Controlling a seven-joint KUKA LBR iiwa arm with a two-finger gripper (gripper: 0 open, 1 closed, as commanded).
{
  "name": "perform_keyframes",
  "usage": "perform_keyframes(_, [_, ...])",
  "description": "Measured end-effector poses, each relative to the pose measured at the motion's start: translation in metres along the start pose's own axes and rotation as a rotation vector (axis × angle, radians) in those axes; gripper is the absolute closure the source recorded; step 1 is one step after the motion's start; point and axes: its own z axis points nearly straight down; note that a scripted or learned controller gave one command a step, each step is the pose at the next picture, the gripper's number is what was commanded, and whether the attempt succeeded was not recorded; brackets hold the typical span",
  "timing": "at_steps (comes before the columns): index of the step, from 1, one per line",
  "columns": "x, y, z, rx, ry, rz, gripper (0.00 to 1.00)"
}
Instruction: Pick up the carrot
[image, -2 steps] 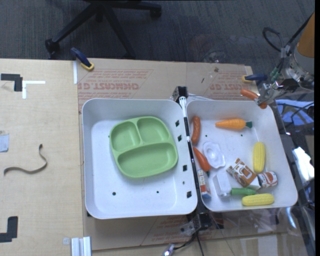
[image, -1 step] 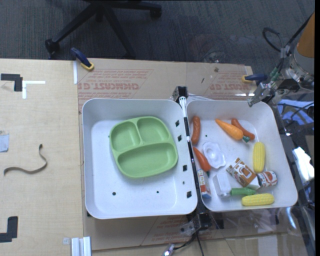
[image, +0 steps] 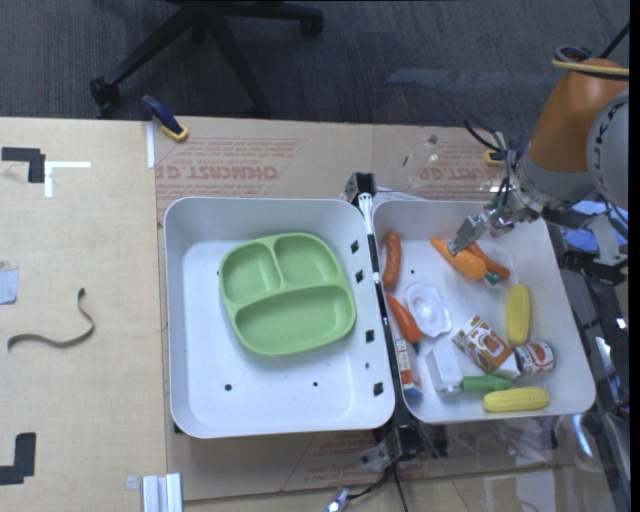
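In the right bin: the bin (image: 560, 290) held a crowd of toy food and small packs, and the arm (image: 580, 120) reached in over its far right corner.
Left bin: the other bin (image: 190, 330) held a green divided plate (image: 287, 293) near its middle, well apart from the gripper.
Carrot: an orange carrot (image: 468, 262) lay tilted in the far part of the right bin, its thick end toward the middle of the bin and its green tip (image: 494, 277) toward the right wall.
Gripper: the gripper (image: 468, 235) hung at the carrot's far upper side, just beside or touching it; whether it touched could not be told.
Fingers: too small and blurred to tell whether they were spread or pressed together, and no carrot showed between them.
Near the carrot: a clear plastic piece (image: 425, 307) lay just toward the camera from it, and a yellow corn cob (image: 518, 314) stood upright-looking near the right wall.
Left wall of the right bin: two reddish sausages lay there, one (image: 391, 260) farther away and one (image: 404, 319) nearer, both apart from the carrot.
Front of the right bin: a small orange-and-white carton (image: 483, 345), a round tin (image: 534, 358), a green vegetable (image: 488, 382) and a second corn cob (image: 515, 400) lay together, well apart from the gripper.
In the way: nothing lay on top of the carrot.
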Motion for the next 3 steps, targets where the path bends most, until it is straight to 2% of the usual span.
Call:
perform_keyframes(1, [0.032,-0.015,0.023,-0.019,-0.017,0.028,0.0])
perform_keyframes(2, [0.031,-0.015,0.014,-0.02,-0.017,0.031,1.0])
perform_keyframes(3, [0.106,-0.001,-0.085,0.001,-0.001,0.351,1.0])
